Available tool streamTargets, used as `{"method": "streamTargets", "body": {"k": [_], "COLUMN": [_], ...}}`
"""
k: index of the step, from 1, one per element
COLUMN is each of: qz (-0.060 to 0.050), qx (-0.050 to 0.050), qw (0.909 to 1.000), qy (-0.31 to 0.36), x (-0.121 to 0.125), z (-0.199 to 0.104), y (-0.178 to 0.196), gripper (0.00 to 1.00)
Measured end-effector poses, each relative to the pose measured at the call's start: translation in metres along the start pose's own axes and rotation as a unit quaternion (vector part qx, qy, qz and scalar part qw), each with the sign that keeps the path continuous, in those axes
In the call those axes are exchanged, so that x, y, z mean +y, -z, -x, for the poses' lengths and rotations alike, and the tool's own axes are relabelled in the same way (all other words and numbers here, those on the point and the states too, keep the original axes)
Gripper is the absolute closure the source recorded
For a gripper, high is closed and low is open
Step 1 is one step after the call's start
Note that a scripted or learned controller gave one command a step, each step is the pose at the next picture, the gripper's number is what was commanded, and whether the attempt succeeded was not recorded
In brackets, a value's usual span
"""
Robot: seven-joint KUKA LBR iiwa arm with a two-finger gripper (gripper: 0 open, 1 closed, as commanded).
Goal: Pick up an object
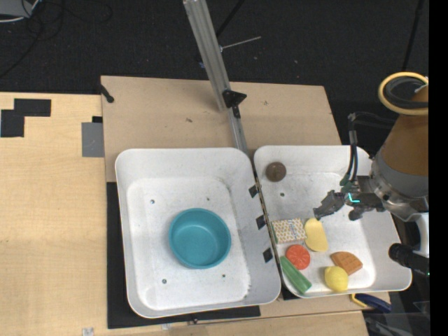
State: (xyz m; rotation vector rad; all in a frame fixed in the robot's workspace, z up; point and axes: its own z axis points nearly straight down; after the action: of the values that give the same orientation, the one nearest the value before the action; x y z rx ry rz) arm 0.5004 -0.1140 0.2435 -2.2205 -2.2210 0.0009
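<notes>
Single fixed camera, mounted above the bench (280, 107), looking down at a slant. Far edge of the bench sits toward 12 o'clock in frame, near edge toward 6 o'clock. Distance is moderate: both white bins fit whole, left bin (140, 180) at about 7 o'clock of centre, right bin (308, 161) at about 4 o'clock. A metal rail (210, 51) rises toward 12 o'clock, leaning slightly to 11, which confirms the tilt. Dark floor fills the top strip. Arm (409, 145) enters from 3 o'clock, cropped by the frame edge. Wooden surface (49, 208) extends out at 9 o'clock.
</notes>
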Motion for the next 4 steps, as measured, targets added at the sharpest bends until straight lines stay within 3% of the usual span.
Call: {"method": "streamTargets", "body": {"k": [1, 3, 4], "qz": [0.0, -0.002, 0.003], "qx": [0.0, 0.0, 0.0], "qw": [1.0, 1.0, 1.0], "qy": [0.0, 0.0, 0.0], "x": [0.0, 0.008, 0.009], "z": [0.0, 0.007, 0.007], "y": [0.0, -0.101, -0.149], "gripper": [0.0, 0.0, 0.0]}}
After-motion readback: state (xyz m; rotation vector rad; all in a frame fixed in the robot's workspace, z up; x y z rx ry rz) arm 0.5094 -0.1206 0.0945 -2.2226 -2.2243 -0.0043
